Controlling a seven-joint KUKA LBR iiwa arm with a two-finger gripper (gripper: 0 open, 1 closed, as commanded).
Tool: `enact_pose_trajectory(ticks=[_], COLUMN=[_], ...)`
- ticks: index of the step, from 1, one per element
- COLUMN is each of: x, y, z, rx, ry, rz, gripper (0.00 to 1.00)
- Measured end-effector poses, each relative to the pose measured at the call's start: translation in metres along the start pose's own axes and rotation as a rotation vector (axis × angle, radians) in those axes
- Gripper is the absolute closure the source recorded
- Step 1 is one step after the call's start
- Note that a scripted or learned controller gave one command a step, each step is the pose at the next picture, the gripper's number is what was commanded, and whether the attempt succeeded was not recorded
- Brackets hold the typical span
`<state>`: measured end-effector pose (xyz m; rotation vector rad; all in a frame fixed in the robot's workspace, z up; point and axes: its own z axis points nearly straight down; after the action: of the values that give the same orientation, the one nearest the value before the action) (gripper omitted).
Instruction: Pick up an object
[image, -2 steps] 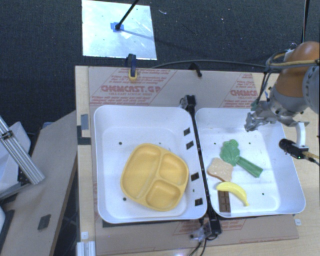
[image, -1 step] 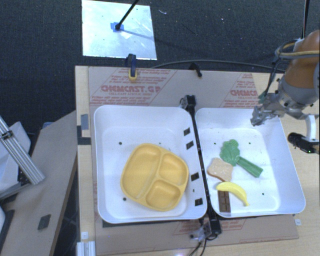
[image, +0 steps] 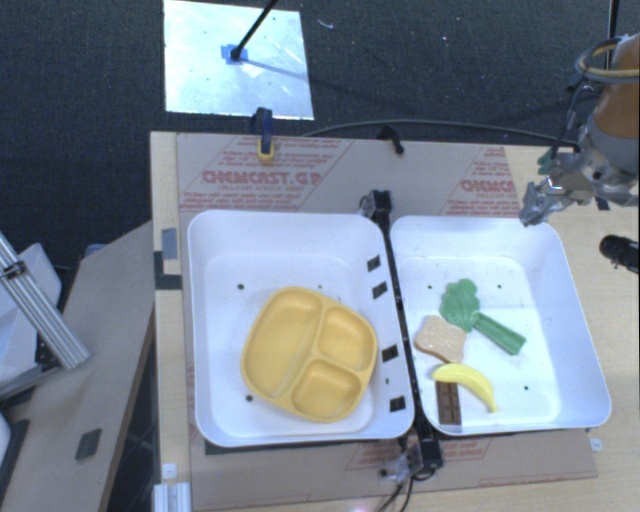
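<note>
Dark carpet surrounds the counter (image: 100, 300), where the end effector (image: 535, 205), its state impossible to tell, hovers over the right bin's (image: 570, 290) far rim, well apart from the probably light, rigid, slippery banana (image: 468, 383) near the bin's front, best pinched across its middle.

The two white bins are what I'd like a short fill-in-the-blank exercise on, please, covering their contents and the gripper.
1. The yellow tray has ____ compartments.
2. The banana lies in the ____ bin.
3. The slice of bread touches the ____ broccoli.
4. The gripper hovers near the right bin's far ____ corner.

Missing words: three; right; green; right
</note>
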<state>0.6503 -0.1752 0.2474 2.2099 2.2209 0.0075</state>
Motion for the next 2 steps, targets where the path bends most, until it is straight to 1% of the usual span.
enact_pose_trajectory(ticks=[1,2], x=[0.0,0.049], y=[0.001,-0.026], z=[-0.023,-0.009], rx=[0.004,0.011], ry=[0.001,0.004], rz=[0.0,-0.003], gripper=[1.0,1.0])
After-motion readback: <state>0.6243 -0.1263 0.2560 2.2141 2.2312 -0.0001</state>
